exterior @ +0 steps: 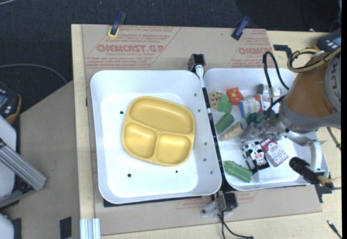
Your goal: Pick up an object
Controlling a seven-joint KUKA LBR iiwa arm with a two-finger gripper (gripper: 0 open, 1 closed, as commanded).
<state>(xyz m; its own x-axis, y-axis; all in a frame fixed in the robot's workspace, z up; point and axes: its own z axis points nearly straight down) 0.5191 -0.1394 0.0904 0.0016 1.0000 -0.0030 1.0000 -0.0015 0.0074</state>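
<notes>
Clutter is the main risk. From the camera view, the right bin [230, 77] holds a packed heap: green pieces, a red item [235, 95], a tan piece [232, 132], a black-and-white toy [251, 152] and a card [275, 153], all touching or overlapping. The claw [264, 123] sits low over the heap's middle; whether it grips anything, I cannot tell. In such crowding it could likely pinch two things, or nudge one aside and come up bare. Left of that bin, a yellow tray [158, 130] lies alone.

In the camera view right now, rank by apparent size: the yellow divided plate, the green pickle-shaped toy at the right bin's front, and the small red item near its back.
1. Yellow divided plate, by far largest.
2. Green pickle-shaped toy.
3. Small red item, smallest.
</notes>
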